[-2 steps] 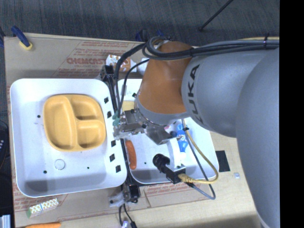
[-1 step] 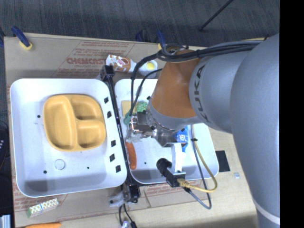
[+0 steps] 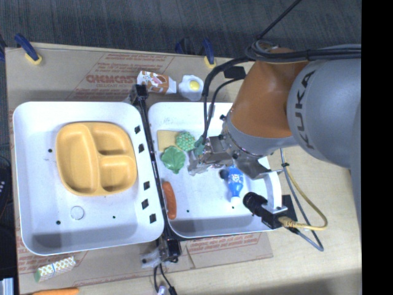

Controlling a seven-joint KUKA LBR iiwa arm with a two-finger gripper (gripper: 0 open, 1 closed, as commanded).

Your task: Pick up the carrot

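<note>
- The arm, grey with an orange band, reaches in from the right and hangs over the right bin, covering much of it.
- The bench carries the two white bins side by side; the left bin holds a yellow divided tray.
- The claw sits low in the right bin, beside a green leafy toy and a green round piece, with a yellow flat block just behind them. Whether it is open or closed I cannot tell; nothing can be made out between its tips.
- A blue-and-white item lies under the wrist, to the right of the claw.
- The carrot, small and orange-red, lies lengthwise along the left wall of the right bin, near the divider, below and slightly left of the claw and apart from it.
- Judgement: the step is the approach; the carrot is not yet grasped. The next move calls for shifting the claw toward the near-left corner, lining it across the carrot's narrow width, then lowering. The wall close by leaves little room for one tip.
</note>
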